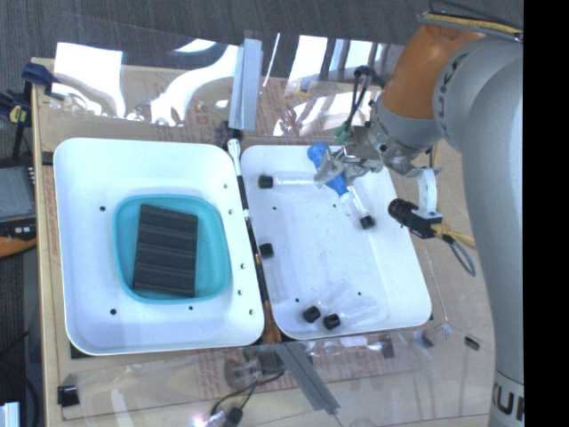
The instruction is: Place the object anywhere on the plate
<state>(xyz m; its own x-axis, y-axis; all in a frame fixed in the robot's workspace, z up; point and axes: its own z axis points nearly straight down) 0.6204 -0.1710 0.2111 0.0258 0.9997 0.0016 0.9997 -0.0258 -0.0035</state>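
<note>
Though blurred, tool [339, 169] at blue object [322, 160]

Two white bins and scattered clear tubes around the gripper [342, 169]

The right bin [396, 283] is seen under the gripper, and the left bin [80, 238] well off to its left. A black-capped clear tube [267, 182] is laid just left of the gripper, and a second capped tube [364, 220] just below it. A lone black cap [265, 250] is set against the bin wall, lower left of the gripper. Two more black caps [321, 318] with clear tubes are found far below it, near the front rim. A metal bar [244, 83] is stood up beyond the bins, up and left of the gripper.
</note>
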